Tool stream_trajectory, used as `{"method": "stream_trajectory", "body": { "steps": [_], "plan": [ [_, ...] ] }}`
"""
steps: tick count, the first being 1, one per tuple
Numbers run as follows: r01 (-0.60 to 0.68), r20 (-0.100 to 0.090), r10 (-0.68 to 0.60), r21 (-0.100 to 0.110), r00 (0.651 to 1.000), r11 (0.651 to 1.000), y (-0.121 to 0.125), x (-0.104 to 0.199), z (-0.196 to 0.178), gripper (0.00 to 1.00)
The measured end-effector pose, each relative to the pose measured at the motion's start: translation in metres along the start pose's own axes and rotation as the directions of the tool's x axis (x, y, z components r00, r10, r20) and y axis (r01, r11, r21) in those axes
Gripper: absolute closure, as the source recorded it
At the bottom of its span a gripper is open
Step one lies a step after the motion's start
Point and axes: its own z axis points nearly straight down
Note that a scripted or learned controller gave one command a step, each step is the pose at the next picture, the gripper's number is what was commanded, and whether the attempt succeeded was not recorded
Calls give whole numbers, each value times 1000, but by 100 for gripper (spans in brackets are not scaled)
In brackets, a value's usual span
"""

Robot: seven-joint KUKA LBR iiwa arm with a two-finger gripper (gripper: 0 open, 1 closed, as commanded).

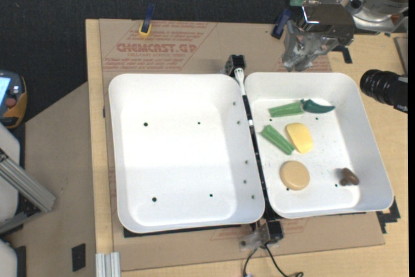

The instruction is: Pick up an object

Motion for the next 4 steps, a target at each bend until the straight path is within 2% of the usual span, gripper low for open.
{"method": "stream_trajectory", "body": {
  "steps": [2,3,4],
  "plan": [
    [-8,2,8,-7,1000,1000,3,-4,-21,100],
    [-4,6,4,16,1000,1000,-6,55,141,100],
    [-5,2,5,2,1000,1000,-5,99,145,100]
  ]
}}
